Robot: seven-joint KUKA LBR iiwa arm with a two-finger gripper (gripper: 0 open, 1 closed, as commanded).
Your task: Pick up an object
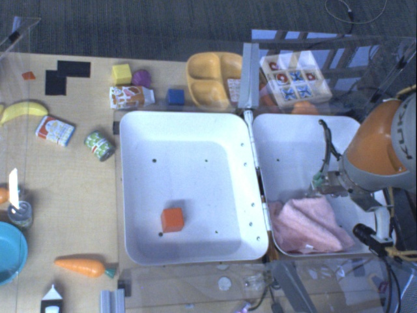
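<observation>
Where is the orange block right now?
The orange block lies in the left white bin, near its front-left corner, apart from the pink cloth in the right bin.

A pale wood counter (pixel 71 194) spreads under even, soft light with no hard shadows. Beyond its far edge lies dark grey carpet floor (pixel 163 15), ribbed in fine lines, with a thin cable loop (pixel 355 8) lying on it. Black angular patches (pixel 65 75) mark the counter's far left corner. A metal frame (pixel 313 51) stands at the far right.
</observation>
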